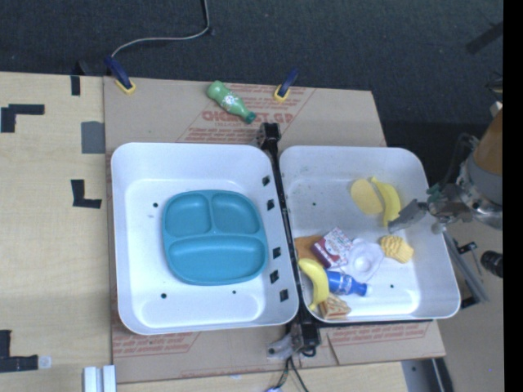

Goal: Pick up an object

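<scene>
Overhead, the camera looked down on a desk (49,243) that carried two shallow white bins set side by side on a cardboard sheet (327,113). The left bin (135,170) held a blue divided plate (216,237) lying flat near its middle. The right bin (409,166) held a small heap of things. A yellow taco-shaped toy (374,197) lay toward its far right part, and a small ridged yellow piece (397,248) lay nearer the front, just beside the right wall. Toward the bin's middle sat a red-and-white packet (333,247) touching a clear plastic cup (364,260). A banana (314,278) curved along the front left, with a blue-labelled bottle (346,285) lying against it and a brownish item (333,306) at the front wall, too small to identify.

The arm reached in from the right, and its end effector (411,212) sat over the right wall of the right bin, between the taco-shaped toy and the ridged piece. How far its fingers were parted could not be told, and nothing was seen held between them.

Beyond the bins, a green bottle (230,102) lay on its side on the cardboard, which was pinned by two yellow-and-blue clamps (121,77) at its far edge.
</scene>
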